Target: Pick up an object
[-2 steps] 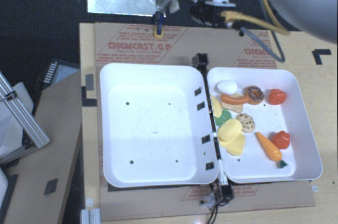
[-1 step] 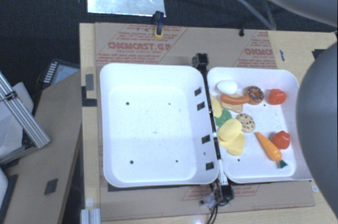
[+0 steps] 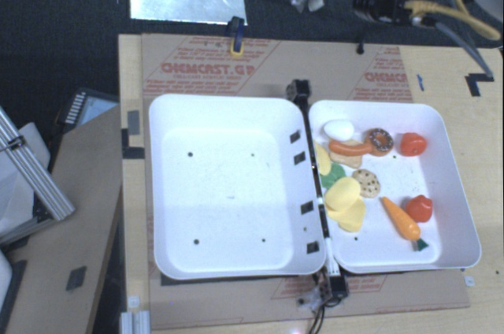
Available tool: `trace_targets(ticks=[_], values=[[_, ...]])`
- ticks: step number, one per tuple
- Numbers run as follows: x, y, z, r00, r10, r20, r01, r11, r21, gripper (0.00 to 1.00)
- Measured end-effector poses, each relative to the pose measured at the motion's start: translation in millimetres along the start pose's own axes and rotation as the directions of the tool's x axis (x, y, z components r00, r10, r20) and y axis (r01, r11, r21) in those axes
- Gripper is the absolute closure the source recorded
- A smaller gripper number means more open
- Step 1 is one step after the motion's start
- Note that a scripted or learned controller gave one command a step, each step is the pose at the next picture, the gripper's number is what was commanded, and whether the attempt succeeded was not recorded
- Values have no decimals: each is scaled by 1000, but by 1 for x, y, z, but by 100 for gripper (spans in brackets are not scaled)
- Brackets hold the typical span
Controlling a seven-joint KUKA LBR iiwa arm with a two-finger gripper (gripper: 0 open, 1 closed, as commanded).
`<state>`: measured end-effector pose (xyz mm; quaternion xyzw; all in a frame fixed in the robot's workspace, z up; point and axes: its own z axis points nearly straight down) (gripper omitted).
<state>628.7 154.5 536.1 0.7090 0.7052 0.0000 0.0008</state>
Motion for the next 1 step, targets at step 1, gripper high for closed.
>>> trace_targets(ticks=[1], values=[[-64, -34, 5, 1000, 0, 0, 0, 1000, 0, 100]])
